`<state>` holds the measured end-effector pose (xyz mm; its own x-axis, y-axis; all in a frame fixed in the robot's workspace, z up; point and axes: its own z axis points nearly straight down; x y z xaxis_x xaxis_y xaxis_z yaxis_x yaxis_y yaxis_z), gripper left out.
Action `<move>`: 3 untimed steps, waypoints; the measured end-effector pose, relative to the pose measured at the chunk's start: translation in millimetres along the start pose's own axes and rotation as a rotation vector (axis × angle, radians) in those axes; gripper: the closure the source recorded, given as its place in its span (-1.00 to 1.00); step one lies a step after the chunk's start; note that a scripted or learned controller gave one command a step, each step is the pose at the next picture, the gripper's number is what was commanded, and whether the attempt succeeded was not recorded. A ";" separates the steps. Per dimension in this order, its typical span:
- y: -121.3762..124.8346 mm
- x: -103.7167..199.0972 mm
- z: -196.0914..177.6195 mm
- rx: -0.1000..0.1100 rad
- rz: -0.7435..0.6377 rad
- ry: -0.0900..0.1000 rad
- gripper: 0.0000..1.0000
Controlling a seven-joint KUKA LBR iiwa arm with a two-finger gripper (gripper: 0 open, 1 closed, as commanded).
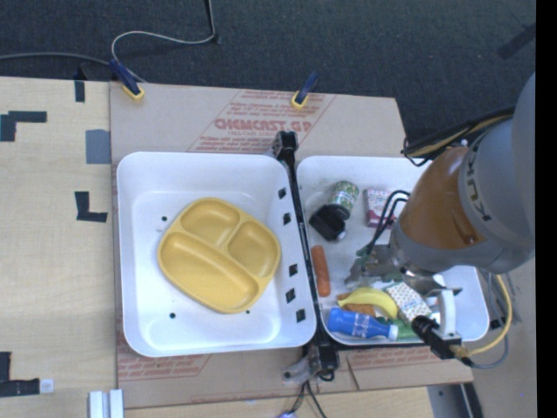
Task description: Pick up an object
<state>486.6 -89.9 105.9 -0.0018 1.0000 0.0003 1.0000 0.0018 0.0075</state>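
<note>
Camera view: fingers (pixel 364 268) sit low in the right bin (pixel 474 320), metal tips near the bin's middle, but the wrist hides the gap, so I cannot tell if they're spread or closed, and nothing visibly sits between them. Just below the tips is the clutter pile: yellow banana (pixel 367 300), blue bottle (pixel 361 324) lying flat against the front wall, a checkered packet (pixel 406 300) beside them. Orange carrot-like stick (pixel 321 270) lies along the divider side, left of the tips. Black object (pixel 328 222), green can (pixel 344 196) and pink box (pixel 377 204) are further back, apart from the tips. My guess: the target is the banana or whatever's nearest under the tips; the arm (pixel 470 203) angles in from the right to reach that cluster. Left bin (pixel 139 259) holds just a yellow divided tray (pixel 219 252), well away, likely a drop spot. Both bins rest on cardboard on the desk (pixel 43 233).
</note>
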 end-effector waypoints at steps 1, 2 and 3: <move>0.0 0.6 -9.1 0.002 -0.001 0.001 1.00; 52.5 33.7 -77.9 0.008 0.001 -0.001 1.00; 80.9 45.3 -226.9 0.007 0.001 -0.001 1.00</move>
<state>565.7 -44.5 333.4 -0.0006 1.0000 -0.0011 1.0000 0.0006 0.0010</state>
